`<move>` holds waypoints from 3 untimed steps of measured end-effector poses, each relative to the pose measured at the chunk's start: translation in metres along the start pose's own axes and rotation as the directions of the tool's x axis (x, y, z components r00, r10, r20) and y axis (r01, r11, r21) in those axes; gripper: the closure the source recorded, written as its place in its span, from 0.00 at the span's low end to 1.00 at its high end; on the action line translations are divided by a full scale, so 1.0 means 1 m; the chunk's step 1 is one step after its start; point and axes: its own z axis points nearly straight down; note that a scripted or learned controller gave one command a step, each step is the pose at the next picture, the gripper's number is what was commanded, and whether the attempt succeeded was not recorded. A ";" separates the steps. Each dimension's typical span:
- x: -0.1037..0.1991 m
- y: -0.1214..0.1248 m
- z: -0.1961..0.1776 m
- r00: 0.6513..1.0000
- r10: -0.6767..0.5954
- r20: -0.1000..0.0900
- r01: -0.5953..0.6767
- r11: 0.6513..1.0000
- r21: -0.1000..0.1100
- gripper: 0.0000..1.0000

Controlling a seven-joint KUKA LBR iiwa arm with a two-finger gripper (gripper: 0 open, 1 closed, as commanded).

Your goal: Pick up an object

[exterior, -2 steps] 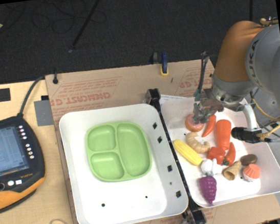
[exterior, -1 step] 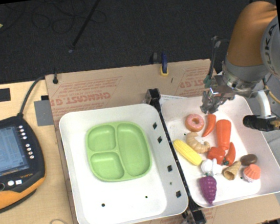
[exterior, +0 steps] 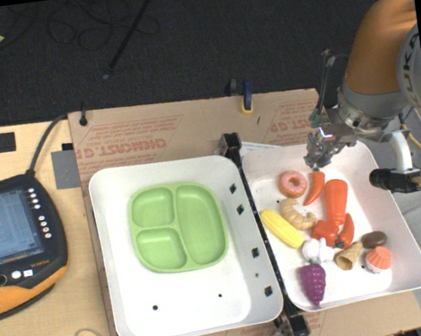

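Note:
My gripper (exterior: 319, 157) hangs over the far end of the right bin (exterior: 405, 252), just above the tip of an orange-red chili (exterior: 316, 186). Nothing shows between its fingers. Below it toy food lies in a loose heap: a pink donut (exterior: 293, 183), a yellow corn cob (exterior: 281, 229), an orange carrot (exterior: 336, 198), a red pepper (exterior: 336, 230), a beige piece (exterior: 298, 213), purple grapes (exterior: 314, 282), a brown cone (exterior: 348, 256), a dark mushroom cap (exterior: 374, 240) and a pink cupcake (exterior: 378, 259).
The left bin (exterior: 129, 307) holds a green divided plate (exterior: 178, 227). A black divider (exterior: 252, 227) runs between the bins. A teach pendant (exterior: 11, 242) lies left of the bench, and a black part of the arm (exterior: 398, 178) juts over the right bin's right edge.

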 end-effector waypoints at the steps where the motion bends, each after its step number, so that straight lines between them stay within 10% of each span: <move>1: 0.048 0.003 -0.008 1.000 -0.005 -0.001 0.005 1.000 0.001 1.00; 3: 0.149 -0.006 -0.008 1.000 -0.004 -0.001 0.004 1.000 0.001 1.00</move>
